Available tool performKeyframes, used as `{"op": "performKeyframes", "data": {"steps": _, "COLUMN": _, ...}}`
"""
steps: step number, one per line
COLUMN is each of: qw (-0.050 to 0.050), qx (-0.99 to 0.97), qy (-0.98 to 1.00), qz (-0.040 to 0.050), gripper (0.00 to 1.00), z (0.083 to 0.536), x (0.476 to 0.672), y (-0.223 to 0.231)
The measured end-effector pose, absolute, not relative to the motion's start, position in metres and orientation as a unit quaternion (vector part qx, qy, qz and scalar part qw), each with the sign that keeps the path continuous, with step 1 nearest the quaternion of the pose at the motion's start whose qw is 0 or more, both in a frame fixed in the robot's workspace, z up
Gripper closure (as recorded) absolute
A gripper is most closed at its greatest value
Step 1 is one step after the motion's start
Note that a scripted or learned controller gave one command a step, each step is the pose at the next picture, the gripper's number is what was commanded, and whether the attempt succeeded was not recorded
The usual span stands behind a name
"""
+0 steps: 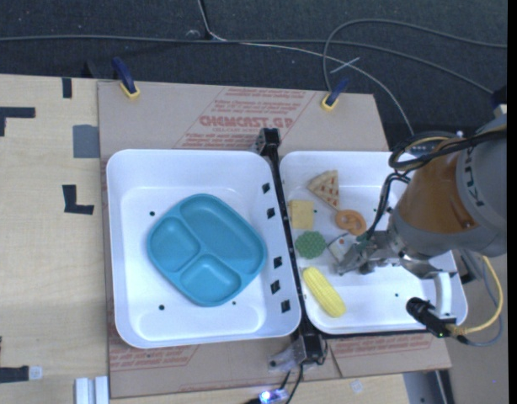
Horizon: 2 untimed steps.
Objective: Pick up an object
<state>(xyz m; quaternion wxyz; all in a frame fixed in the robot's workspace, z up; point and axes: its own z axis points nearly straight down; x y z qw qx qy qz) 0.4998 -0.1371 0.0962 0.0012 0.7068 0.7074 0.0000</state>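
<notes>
We see the hand (353, 257) low in the right bin (368, 322); its grip we cannot tell. Crowding it: green disc (310, 244), corn (323, 291), pretzel (351, 221), waffle wedge (325, 188), yellow block (301, 214). Blue tray (206, 248) sits left.

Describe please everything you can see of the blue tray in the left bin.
The blue tray is a light blue, rounded-corner dish that looks like smooth plastic. It has three sunken compartments: a long one on its upper right side and two smaller ones toward the lower left. It lies flat, right side up, turned at a slant, near the middle of the left bin, resting on the bin's white floor. Nothing lies in it and nothing else touches it.
</notes>
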Motion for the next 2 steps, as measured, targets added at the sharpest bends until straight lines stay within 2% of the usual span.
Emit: {"op": "performKeyframes", "data": {"steps": 2, "qw": 0.003, "qx": 0.707, "qy": 0.707, "qz": 0.001, "gripper": 1.0, "z": 0.219, "x": 0.504, "y": -0.142}}
